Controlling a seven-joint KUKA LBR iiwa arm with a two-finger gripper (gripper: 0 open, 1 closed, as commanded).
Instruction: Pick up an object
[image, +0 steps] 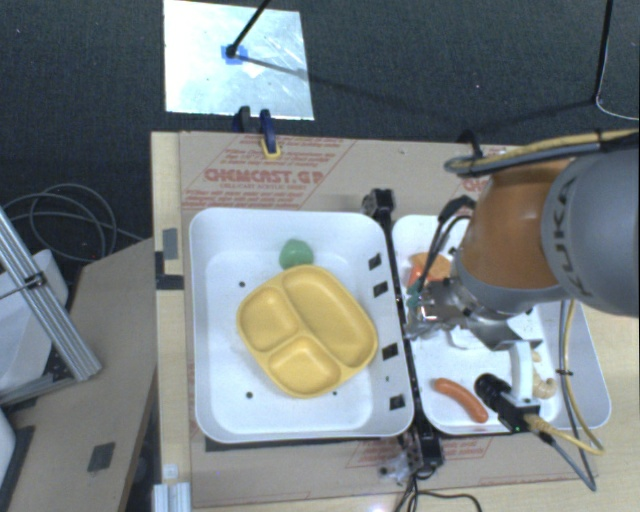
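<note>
**Arm Low Over the Right Bin, Nothing Seen Held**

Two shallow white plastic bins are set side by side on the cardboard-covered worktop (270, 165). In the left bin (215, 300) a yellow three-compartment plastic plate (306, 330) lies near the middle, and a small round green object (296, 253) is tucked against the plate's far edge. The plate takes up much of that floor, though bare white is left along the near wall and the left wall.

The right bin (590, 400) is largely covered by the grey and orange arm (530, 240), which is bent low over it, presumably so that something there can be reached. The tool (435, 305) is seen close to the divider between the bins, but whether it is wide or narrow cannot be told, since the wrist hides it. Nothing is seen held.

An orange sausage-shaped toy (460, 398) lies on the near floor of the right bin, apart from the tool and just beside a black part of the arm (its exact nature is unclear). A small orange-red object (422, 268) is partly visible close by the tool, near the divider.

Room there is judged tight: the divider wall and the cables crowd the tool, so a straight lift seems the safest way out.
</note>
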